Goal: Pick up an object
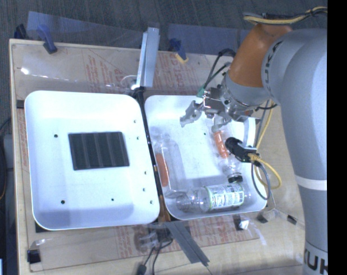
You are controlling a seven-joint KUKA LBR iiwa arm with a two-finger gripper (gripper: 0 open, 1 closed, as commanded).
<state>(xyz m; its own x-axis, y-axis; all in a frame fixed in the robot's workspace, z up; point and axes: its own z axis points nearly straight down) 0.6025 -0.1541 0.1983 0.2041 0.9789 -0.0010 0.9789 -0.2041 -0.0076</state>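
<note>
Grey with an orange band, the arm [288, 96] reaches over the right bin [187, 110], while the left bin [47, 153] bears a dark ribbed panel [98, 150]. Its gripper [210, 114] hangs above the right bin's far end with fingers spread and nothing between them. Lower down lie a clear plastic bottle [216, 199] along the near wall, a clear tube with an orange core [163, 166] at the left wall and a small orange-tinted vial [221, 145] just beside the gripper.

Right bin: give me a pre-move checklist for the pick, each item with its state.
1. Targets present in right bin: ok, clear bottle lies along the near wall, orange-tipped tube by the left wall.
2. Pincer over that bin: ok.
3. Pincer holding something: cannot tell.
4. Bottle free of the arm: ok.
5. Second orange item under the wrist: partly hidden, cannot tell.
</note>
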